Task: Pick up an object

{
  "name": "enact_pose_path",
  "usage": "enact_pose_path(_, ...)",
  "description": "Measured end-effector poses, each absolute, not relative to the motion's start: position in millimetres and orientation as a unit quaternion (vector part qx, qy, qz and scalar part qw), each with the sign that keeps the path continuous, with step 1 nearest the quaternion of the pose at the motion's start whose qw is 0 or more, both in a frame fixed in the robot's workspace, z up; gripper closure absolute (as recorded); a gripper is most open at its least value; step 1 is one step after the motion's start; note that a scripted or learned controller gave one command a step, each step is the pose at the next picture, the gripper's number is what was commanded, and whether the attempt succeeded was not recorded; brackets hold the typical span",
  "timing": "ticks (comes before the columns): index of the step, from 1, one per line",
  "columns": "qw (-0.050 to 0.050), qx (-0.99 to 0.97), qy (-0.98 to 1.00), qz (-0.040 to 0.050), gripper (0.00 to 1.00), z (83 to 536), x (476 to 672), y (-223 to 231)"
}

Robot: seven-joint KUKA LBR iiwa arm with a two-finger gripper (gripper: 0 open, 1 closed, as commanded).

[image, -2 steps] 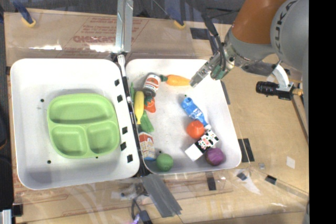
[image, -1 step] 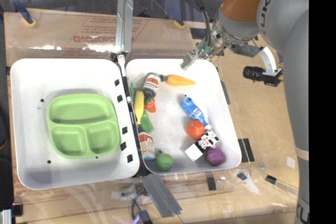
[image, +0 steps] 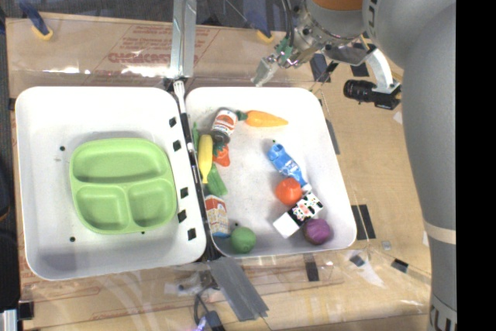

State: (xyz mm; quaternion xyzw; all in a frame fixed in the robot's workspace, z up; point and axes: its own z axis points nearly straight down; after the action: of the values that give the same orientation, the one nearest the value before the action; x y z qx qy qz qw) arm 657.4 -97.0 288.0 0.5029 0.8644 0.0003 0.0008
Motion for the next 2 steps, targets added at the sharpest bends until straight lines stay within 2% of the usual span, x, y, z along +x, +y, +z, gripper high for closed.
enact_pose_path(1,-0.007,0.466,0.885,-0.0028,1.00,153,653.2,-147)
enact_pose_path(2,0.001,0.554,0.833,-0.0001,1.00,221,646.4,-132)
